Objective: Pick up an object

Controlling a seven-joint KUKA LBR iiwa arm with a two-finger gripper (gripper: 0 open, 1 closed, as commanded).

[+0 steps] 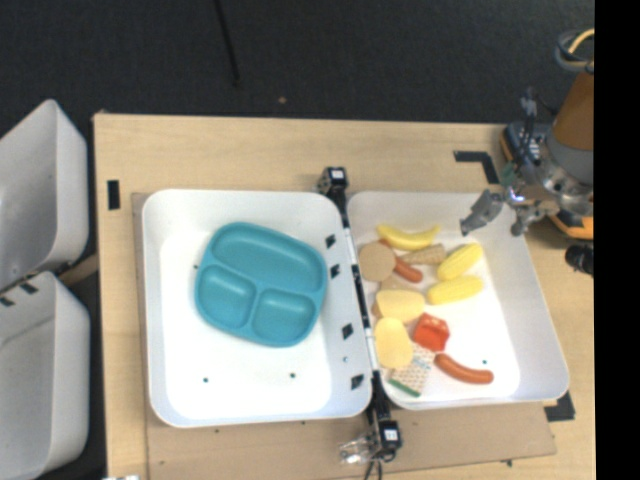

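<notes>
The arm [572,118] comes in from the right side of the view. Its orange band sits up high, and the grey wrist below it bends down and to the left. The end effector [497,213] hangs at the wrist's low end. Its two fingers [481,212] are spread apart, and nothing sits between them.

Illumination was even and diffuse from overhead. The white bins [240,388] left of the gripper [497,211] appeared bright, nearly washed out, with soft, faint shadows. The surround beyond the gripper was dark. Overall sharpness was low, and fine detail was blurred.
</notes>
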